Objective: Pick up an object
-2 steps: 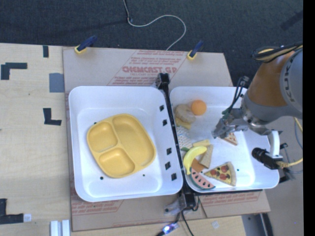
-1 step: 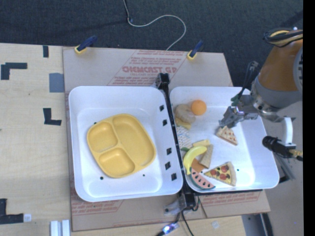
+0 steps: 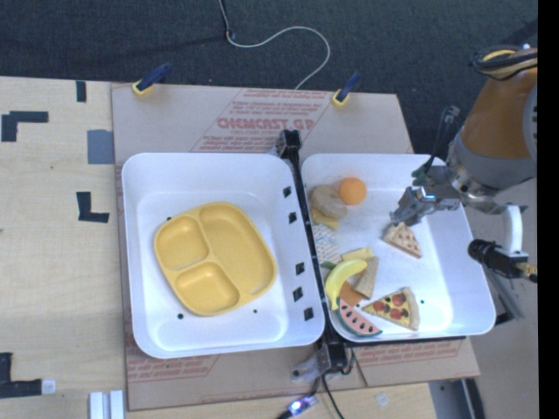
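Arm (image 3: pixel 502 120) cut off at right edge.

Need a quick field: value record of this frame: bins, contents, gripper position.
left bin: shallow white bin holding a yellow three-compartment plastic tray
right bin: shallow white bin holding toy food
far side items: orange ball, tan rounded piece
middle item: small triangular pizza slice
near side items: yellow banana, watermelon slice, larger pizza slice with red toppings
gripper: over right bin, just above the small pizza slice
gripper state: cannot tell
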`<state>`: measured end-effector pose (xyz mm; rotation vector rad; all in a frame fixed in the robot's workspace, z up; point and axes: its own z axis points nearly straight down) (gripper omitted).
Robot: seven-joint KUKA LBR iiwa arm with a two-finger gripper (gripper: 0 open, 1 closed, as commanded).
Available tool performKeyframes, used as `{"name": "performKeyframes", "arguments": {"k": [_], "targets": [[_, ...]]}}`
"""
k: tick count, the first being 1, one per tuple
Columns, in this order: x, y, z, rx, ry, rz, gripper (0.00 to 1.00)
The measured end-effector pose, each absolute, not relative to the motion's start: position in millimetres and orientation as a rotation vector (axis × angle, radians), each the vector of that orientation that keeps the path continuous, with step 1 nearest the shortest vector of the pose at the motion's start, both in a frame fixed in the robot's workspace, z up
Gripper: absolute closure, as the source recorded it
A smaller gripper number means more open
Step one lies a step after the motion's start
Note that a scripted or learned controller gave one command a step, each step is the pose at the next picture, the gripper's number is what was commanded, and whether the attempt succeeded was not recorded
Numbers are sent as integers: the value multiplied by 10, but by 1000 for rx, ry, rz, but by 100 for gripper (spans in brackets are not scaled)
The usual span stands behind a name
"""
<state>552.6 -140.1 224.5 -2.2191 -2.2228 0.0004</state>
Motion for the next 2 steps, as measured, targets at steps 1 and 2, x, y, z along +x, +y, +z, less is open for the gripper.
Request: {"name": "performKeyframes", "arguments": {"k": [1,2], "targets": [[5694,-915,2159,-2213,-2227,1,100],[5992,-441,2082,-2212,-2228,-1,100]]}}
